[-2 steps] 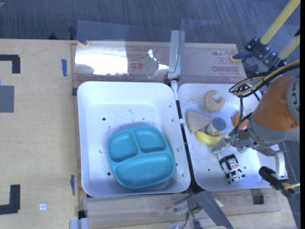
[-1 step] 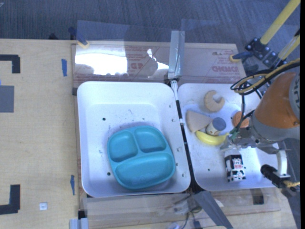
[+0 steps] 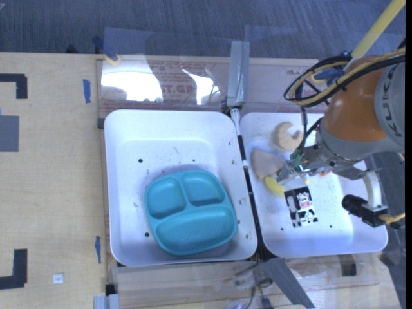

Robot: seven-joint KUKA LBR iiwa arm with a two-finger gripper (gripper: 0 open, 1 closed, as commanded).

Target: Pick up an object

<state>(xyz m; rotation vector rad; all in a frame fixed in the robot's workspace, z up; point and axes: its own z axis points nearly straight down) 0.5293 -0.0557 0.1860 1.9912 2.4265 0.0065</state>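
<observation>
The right bin (image 3: 335, 234) holds a few small objects. A tan curved piece (image 3: 287, 136) lies near its far left corner, with a beige flat piece (image 3: 262, 161) just in front of it. A small yellow item (image 3: 275, 186) sits lower down, and a black-and-white object (image 3: 301, 207) lies near the bin's middle. My gripper (image 3: 293, 167) hangs low over the left part of this bin, between the beige piece and the black-and-white object and just above the yellow item. The grey arm with its orange band (image 3: 354, 111) hides the bin's far right side.
The left bin (image 3: 122, 140) holds a blue three-compartment tray (image 3: 189, 211) in its near half. A metal divider (image 3: 237, 82) stands behind the gap between the bins. Black and yellow cables (image 3: 315, 82) loop above the wrist. A black fitting (image 3: 362, 209) sticks out at the right.
</observation>
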